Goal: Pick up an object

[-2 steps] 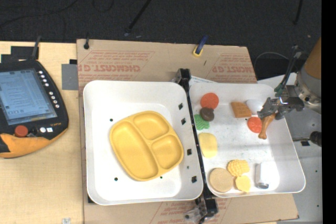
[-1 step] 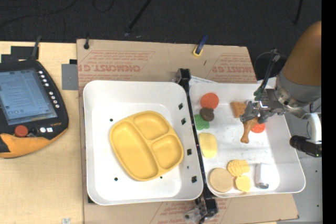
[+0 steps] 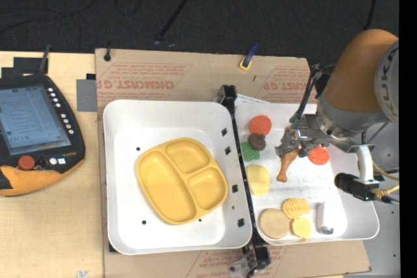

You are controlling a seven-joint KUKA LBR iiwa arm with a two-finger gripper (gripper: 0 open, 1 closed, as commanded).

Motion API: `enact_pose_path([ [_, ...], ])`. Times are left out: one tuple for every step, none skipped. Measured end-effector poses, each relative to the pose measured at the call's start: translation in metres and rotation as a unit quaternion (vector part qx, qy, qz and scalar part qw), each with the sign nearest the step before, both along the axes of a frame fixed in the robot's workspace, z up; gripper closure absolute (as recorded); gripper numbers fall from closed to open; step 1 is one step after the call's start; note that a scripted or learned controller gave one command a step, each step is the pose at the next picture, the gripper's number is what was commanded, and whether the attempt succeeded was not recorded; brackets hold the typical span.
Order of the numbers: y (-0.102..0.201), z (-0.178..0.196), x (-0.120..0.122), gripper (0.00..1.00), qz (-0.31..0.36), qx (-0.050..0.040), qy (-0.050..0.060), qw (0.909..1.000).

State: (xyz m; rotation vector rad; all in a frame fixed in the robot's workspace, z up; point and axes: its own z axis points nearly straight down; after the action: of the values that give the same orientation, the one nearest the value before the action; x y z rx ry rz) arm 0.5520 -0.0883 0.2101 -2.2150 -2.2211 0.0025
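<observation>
drumstick [image 3: 285, 166]: brown toy leg, right bin [image 3: 339, 231], hangs straight below gripper [image 3: 291, 148]; prob light, stiff plastic, slick. Grip pt: thin shaft.
jaws: pinched on drumstick top end, narrow gap.
red disc [image 3: 318, 155]: just beside jaws.
yellow tray [image 3: 181, 179]: left bin, well apart.

The arm [image 3: 365, 84] runs out past the right edge, and its bulk hides the upper right corner of the right bin [image 3: 365, 228]. The hand [image 3: 291, 148] is too small and dark to tell how its fingers stand. A red round piece [image 3: 318, 155] is partly covered by the wrist. The tablet controller [image 3: 36, 133] is cut by the left edge; its screen text is unreadable.
</observation>
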Motion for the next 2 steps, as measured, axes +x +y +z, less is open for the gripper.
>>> enact_pose_path([
  [0.046, 0.000, 0.010, 1.00, 0.000, -0.0001, -0.001, 1.0000],
  [0.107, 0.015, 0.007, 1.00, 0.001, 0.0002, -0.002, 1.0000],
])
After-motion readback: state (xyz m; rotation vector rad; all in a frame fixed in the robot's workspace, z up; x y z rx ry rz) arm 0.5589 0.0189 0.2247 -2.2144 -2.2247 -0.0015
